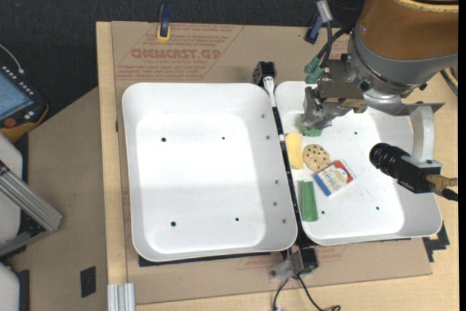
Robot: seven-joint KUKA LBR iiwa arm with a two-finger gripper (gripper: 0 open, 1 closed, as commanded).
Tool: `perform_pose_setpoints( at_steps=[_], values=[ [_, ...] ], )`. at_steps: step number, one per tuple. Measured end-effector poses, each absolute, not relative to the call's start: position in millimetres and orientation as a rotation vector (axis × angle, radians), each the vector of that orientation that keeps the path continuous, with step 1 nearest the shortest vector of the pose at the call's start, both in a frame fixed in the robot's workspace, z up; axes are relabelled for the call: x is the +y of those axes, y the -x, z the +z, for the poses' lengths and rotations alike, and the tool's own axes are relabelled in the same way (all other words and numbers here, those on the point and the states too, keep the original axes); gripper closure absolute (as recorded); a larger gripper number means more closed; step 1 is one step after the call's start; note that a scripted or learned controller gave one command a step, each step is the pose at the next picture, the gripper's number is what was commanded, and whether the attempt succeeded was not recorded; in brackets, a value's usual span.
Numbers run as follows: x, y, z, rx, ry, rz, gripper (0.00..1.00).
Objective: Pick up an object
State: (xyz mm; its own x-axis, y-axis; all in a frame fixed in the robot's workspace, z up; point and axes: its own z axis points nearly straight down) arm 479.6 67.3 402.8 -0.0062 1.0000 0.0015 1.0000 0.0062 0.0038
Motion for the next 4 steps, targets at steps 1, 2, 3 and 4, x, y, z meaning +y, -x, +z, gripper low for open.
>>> perform_pose_setpoints(
  at_steps=[1,2,3,4],
  values=[
    [92,-493.1,456,2.222,-2.215,0.01,1.0],
    [137,-478.9,491,2.227,-2.213,0.01,1.0],
    [186,-479.0,516,2.228,-2.213,0.008,1.0],
    [183,-479.7,526,2.223,-2.216,0.008,1.0]
  ],
)
